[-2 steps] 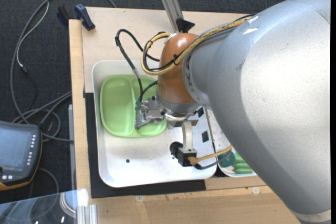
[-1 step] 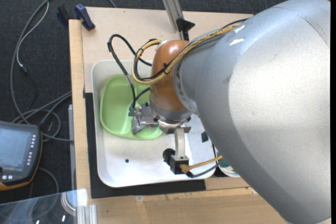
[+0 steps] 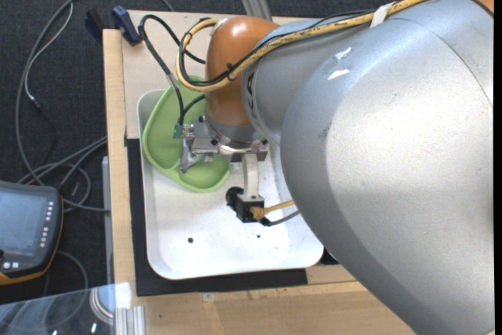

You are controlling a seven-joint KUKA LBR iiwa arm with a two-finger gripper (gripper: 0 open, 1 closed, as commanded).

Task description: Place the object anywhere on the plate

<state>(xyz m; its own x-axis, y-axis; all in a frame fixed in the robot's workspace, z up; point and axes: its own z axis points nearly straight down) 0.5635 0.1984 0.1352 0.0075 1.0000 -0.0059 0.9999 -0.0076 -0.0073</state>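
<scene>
gripper point(image 3: 190, 153) low over the near rim of the green plate point(image 3: 161, 133) in the white bin point(image 3: 212, 255), grip state impossible to tell, object not made out under the wrist, so presumably straight below.

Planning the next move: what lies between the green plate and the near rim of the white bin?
In the camera view, mostly bare white bin floor lies between the green plate and the near rim, with a few small dark specks.
</scene>
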